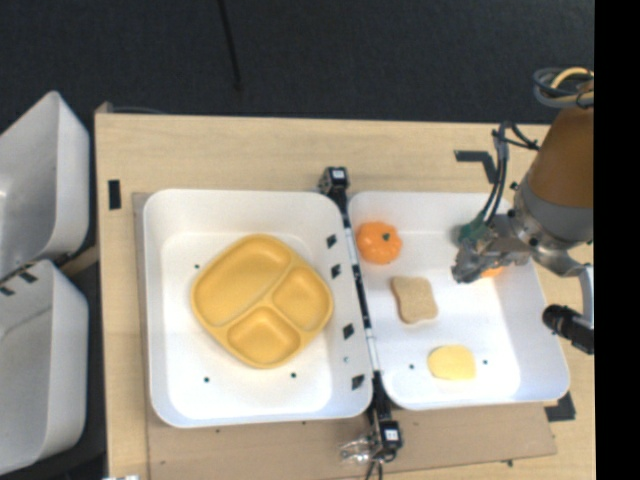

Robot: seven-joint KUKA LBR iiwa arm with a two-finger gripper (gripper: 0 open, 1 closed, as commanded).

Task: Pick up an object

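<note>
Reaching in from the right over the right bin (540,363), gripper (478,263) low near that bin's far right part; finger spread impossible to tell. Something small and orange just beside its tip, unclear whether held. Orange fruit (379,242), tan bread slice (413,299), yellow piece (452,362) lying apart. Yellow divided plate (262,299) in left bin (165,388).

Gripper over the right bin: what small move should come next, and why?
Probably a short move left and toward the camera, to above the bread slice. The gripper sits over the right bin near its far right side, beside something orange under it; the bread lies nearest and clear.
</note>
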